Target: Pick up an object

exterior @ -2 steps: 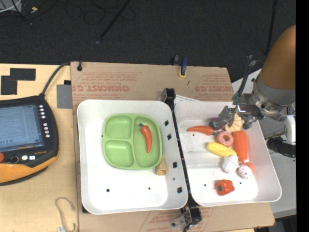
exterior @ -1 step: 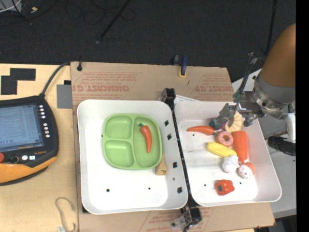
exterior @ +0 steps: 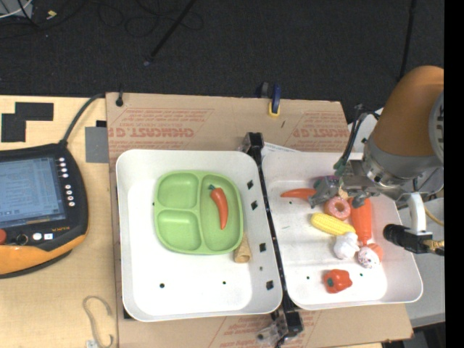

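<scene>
The gripper (exterior: 335, 189) hangs low over the right bin (exterior: 395, 290), just above the pink donut (exterior: 338, 208) and beside the thin orange chili (exterior: 298, 193); whether it grips anything I cannot tell. Below the donut lie the corn (exterior: 332, 225), the carrot (exterior: 362, 221), a white garlic (exterior: 344, 246), a speckled ball (exterior: 368, 256) and a red pepper (exterior: 337, 280). In the left bin (exterior: 145, 288), a green tray (exterior: 174, 227) holds a red chili (exterior: 220, 206) in its right compartment, with a tan cone (exterior: 242, 251) at its lower right corner.
</scene>
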Controlling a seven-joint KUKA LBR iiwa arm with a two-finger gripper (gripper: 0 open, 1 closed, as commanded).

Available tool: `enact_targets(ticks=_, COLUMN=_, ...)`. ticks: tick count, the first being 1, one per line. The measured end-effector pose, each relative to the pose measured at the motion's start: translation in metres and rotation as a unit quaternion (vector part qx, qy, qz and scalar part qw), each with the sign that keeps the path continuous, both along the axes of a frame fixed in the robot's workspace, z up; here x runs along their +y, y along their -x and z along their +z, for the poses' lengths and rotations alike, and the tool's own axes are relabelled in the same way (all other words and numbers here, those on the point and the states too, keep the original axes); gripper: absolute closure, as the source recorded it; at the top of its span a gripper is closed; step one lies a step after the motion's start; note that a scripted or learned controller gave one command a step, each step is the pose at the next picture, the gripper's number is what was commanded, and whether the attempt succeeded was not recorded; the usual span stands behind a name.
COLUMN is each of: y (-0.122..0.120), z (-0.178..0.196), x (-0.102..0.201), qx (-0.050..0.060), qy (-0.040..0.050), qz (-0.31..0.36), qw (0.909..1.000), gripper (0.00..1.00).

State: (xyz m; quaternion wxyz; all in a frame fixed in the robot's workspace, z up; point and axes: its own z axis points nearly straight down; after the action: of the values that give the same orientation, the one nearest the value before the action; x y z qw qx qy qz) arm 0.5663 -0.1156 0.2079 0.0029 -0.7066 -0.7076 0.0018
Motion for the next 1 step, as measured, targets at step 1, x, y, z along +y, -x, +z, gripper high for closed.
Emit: enact_targets(ticks=1, y=0.0106, z=-0.0529, x=0.0046, qx=0.000, qy=-0.0002, qz=0.000, qw=1.0000, gripper=0.00)
